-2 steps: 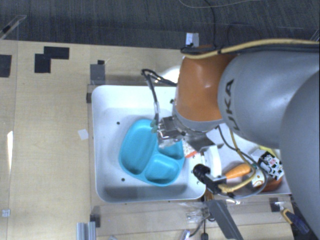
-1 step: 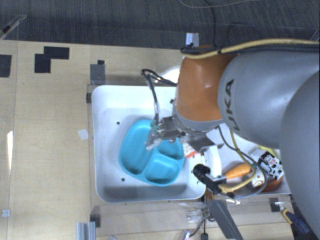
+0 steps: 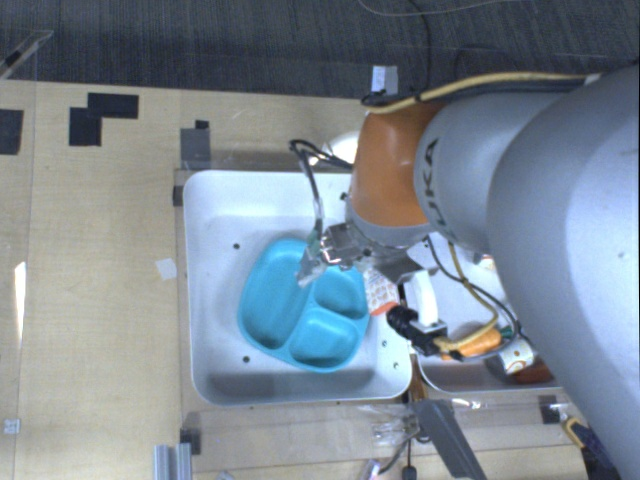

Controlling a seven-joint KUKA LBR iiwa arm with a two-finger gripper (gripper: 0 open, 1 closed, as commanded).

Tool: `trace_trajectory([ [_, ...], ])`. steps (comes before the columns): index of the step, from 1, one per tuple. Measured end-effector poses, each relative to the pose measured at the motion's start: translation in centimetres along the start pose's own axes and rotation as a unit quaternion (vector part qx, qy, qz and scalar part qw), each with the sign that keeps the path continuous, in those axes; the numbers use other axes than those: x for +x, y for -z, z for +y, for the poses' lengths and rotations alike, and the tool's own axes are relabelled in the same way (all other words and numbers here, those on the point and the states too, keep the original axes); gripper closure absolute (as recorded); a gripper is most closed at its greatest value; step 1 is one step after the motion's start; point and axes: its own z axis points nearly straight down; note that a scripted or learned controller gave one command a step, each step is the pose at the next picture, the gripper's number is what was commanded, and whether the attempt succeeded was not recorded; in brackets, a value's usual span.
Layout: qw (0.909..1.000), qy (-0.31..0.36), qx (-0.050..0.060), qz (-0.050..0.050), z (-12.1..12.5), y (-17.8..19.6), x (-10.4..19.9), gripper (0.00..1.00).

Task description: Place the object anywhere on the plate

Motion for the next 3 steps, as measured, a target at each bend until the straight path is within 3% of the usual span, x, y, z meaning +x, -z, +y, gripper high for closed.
trace_trajectory([
  [1,1.0000,0.009,-0.001,0.000,-3.8,0.6,2.3,0.00],
  [2,0.9995,-0.033,-0.001,0.000,-2.0,-5.1,6.2,0.00],
  [3,0.9988,0.048,-0.003,0.000,-0.5,-6.1,4.6,0.00],
])
